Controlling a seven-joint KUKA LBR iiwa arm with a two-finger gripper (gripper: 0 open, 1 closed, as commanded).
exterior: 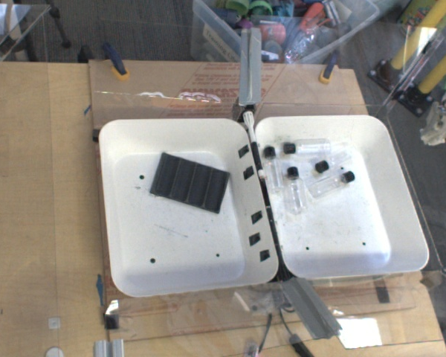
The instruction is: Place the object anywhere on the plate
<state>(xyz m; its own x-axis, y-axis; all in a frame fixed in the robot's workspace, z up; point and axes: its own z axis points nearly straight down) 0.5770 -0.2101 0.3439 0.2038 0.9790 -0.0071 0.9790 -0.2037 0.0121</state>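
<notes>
A black ridged rectangular plate [189, 182] lies flat in the left white bin [126, 229], in its upper middle, turned slightly clockwise. Several clear plastic vials with black caps [312, 171] lie clustered in the upper left part of the right white bin [364, 233]. One vial [306, 148] lies crosswise near the back wall. Another [296, 194] points toward the front. A third [328, 185] lies at a slant with its cap to the right. Nothing rests on the plate.
A row of small black clips [254, 216] runs along the seam between the two bins. A grey metal rail [250, 69] stands behind that seam. A clear tub of colourful items [282, 10] sits at the back. Wooden bench surrounds the bins.
</notes>
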